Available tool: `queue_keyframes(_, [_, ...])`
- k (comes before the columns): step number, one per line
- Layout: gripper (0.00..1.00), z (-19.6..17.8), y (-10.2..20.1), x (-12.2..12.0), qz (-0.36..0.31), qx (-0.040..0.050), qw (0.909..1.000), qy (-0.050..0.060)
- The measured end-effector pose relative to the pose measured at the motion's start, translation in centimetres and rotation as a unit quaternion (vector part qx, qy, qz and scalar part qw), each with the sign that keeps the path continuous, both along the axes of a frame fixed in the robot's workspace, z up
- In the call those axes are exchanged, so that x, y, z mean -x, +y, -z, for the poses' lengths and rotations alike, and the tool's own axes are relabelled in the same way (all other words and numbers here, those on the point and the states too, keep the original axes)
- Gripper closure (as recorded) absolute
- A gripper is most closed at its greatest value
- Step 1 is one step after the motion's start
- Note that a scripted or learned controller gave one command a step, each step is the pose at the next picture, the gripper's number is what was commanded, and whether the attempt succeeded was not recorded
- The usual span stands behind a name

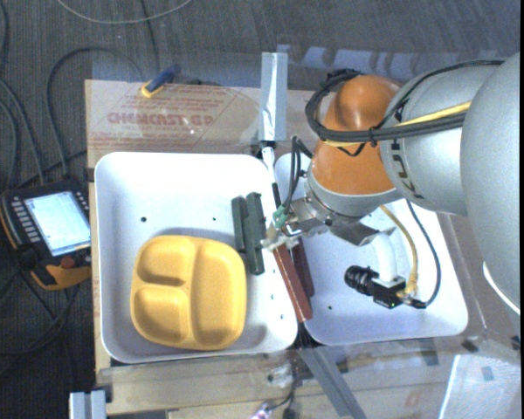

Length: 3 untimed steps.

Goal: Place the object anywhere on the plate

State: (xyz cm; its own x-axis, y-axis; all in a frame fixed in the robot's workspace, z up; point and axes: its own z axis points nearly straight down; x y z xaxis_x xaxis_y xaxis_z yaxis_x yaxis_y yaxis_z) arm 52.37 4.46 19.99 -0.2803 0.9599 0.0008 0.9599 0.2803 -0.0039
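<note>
Pincer: the pincer [251,232] hangs over the right part of the left bin [113,182], its two dark fingers [242,225] pointing toward the far-left; from my seat I see nothing between them, and whether they are spread or closed I cannot tell.

Arm: I see the grey arm [454,138] with its orange band coming in from the right, across the right bin [437,321].

Plate: one yellow plate [189,292] with compartments lies in the near part of the left bin, just left of the pincer.

Object: I take the brown bar [294,279] lying along the rims where the two bins meet, just near of the pincer, to be the task's thing; it is not on the plate.

Step in hand: by my judgement, the pick, with the placing not yet done.

Next move: I would want the pincer brought over the bar, closed on it, lifted clear of the rims, then carried left and near to the plate.

Count: two bins, one plate, one bar, one pincer, on one bench [157,116].

Risk: the bar rests on an edge and may tip or slide when touched.
</note>
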Motion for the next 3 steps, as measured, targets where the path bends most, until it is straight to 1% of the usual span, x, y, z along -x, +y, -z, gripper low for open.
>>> queue_keyframes(1, [1.00,1.7,5.5,1.7,-0.106,-0.0005,0.9943,0.000])
queue_keyframes(2, [1.00,5.0,10.6,0.3,-0.060,0.0002,0.9982,0.001])
queue_keyframes(3, [0.00,5.0,10.6,0.3,-0.060,0.0002,0.9982,0.000])
